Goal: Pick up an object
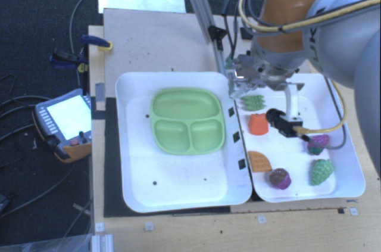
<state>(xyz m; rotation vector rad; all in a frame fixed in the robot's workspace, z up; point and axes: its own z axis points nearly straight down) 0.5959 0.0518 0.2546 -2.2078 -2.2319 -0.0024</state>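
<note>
The right bin holds several small toy foods. A green leafy piece lies at its upper left, with an orange-red piece just below it. An orange slice and a maroon piece sit near the front. A green grape bunch and a purple bunch lie to the right. My gripper hangs over the bin's upper left corner, just above the leafy piece. I see nothing held in it.
The left bin holds a green divided plate. A black part on a yellow cable hangs beside the orange-red piece. A slanted metal pole crosses behind the bins. A handheld pendant lies left of the bench.
</note>
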